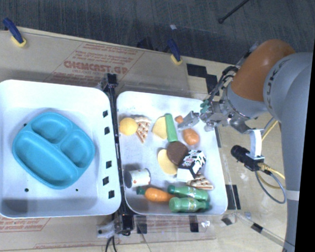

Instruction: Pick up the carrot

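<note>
Near the right bin's [148,102] front edge, carrot [157,194] lying left-right, jaws' [194,118] state unclear.

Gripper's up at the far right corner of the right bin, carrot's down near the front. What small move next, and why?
Probably carry the gripper toward the bin's front-left, to hover over the carrot. The carrot lies near the front wall of the right bin, beside the green bottle and below the small white cup, while the gripper sits at the far side by the orange ball.
</note>
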You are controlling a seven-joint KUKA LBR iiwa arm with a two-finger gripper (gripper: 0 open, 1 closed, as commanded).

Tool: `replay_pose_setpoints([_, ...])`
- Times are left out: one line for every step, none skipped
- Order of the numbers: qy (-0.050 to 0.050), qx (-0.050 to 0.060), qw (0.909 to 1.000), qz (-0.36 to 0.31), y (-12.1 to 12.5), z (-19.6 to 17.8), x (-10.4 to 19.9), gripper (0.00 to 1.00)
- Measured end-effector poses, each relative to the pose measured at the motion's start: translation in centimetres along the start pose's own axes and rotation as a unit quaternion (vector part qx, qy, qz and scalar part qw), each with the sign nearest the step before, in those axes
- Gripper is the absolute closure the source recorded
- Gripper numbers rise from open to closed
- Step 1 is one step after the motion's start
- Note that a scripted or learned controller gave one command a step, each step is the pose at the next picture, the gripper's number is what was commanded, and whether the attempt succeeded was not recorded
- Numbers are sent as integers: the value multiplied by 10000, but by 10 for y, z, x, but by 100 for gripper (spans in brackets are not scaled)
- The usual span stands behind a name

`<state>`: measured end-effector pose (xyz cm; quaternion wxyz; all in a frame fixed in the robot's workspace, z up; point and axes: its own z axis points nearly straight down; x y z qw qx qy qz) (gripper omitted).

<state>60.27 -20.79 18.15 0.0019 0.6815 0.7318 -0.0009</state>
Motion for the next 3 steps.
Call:
replay_pose_setpoints([19, 23, 9978, 660, 37, 90, -4, 0])
replay_pose_setpoints([12, 27, 9981, 617, 39, 79, -4, 100])
replay_pose_setpoints([25, 56, 9850, 1725, 31, 61, 59, 100])
